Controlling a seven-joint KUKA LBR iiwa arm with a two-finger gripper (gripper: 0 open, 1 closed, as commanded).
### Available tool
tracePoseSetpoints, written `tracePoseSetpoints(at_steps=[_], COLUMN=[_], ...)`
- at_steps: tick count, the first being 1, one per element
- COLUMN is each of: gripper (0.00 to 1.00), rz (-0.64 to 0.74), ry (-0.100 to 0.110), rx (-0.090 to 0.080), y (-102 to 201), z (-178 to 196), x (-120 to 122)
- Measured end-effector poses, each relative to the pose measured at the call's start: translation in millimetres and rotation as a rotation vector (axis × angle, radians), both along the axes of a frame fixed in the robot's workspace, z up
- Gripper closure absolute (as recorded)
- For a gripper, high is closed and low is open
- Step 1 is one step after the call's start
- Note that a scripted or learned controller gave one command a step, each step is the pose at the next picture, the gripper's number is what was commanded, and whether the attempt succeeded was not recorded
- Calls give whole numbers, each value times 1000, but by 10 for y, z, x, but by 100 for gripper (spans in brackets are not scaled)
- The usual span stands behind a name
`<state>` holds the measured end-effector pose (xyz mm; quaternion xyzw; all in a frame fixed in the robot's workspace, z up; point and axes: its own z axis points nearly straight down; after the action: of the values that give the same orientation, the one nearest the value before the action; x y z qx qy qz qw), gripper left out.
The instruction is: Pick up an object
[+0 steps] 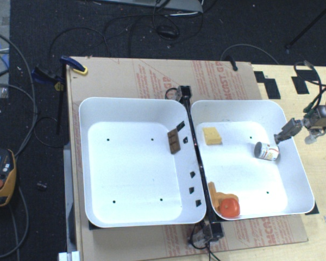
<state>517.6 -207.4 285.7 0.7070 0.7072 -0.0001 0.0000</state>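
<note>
A small white can (267,151) is seen lying on its side in the right bin (293,145), toward that bin's right wall, with a grey end turned to the left and a band of colour near its right end. It is taken as the likeliest target, since the gripper (287,131) is poised just up and to the right of it, near the bin's right rim. No contact between the two can be made out; a narrow gap appears to be left. Whether the fingers are apart or together cannot be told, as only a dark, slanted shape is shown.

The step in hand is judged to be the approach: nothing is held, and the can rests on the bin floor. For the next move, the gripper would need to be brought down and left over the can and set across its rounded body, which may roll if nudged.

Elsewhere in the right bin, a yellow block (212,136) is found near the upper left, and an orange toy (226,203) in the lower left corner. In the left bin (98,113), a brown block (174,142) lies beside the right wall.
</note>
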Motion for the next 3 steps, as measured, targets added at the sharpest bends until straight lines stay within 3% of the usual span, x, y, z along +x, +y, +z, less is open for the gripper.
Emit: tracePoseSetpoints(at_steps=[1, 2, 3], gripper=[0, 0, 0], rz=[1, -1, 1], ry=[-3, 0, -2], rx=[0, -1, 0], y=[322, 69, 364], z=[271, 336, 521], x=[-312, -41, -402])
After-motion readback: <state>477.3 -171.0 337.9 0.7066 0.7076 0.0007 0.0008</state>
